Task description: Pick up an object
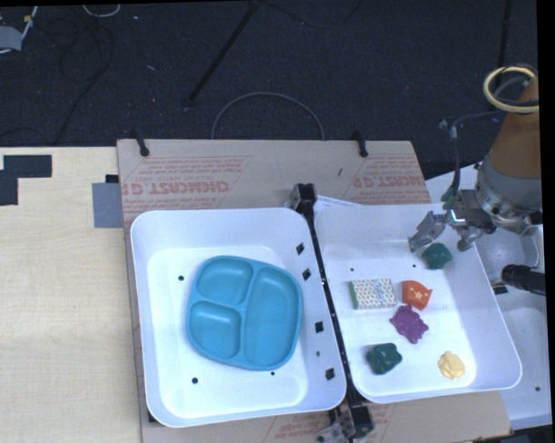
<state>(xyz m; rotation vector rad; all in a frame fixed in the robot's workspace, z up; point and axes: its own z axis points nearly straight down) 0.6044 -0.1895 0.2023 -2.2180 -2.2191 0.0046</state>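
Note:
The right bin (pixel 500 344) holds several small items: a teal-green lump (pixel 436 255) near its far right, a patterned white block (pixel 372 293), an orange-red piece (pixel 416 295), a purple piece (pixel 409 324), a dark green piece (pixel 384 358) and a yellow piece (pixel 452 365). My gripper (pixel 444 235) hangs over the bin's far right corner, directly above the teal-green lump. Its fingers (pixel 424 233) are spread open on either side, and the lump lies just below them on the bin floor.
The left bin (pixel 155 238) bears a blue divided plate (pixel 244 311). A black divider (pixel 316 287) runs between the two bins. The arm's orange band (pixel 515 144) rises at the right edge, above the right bin's wall.

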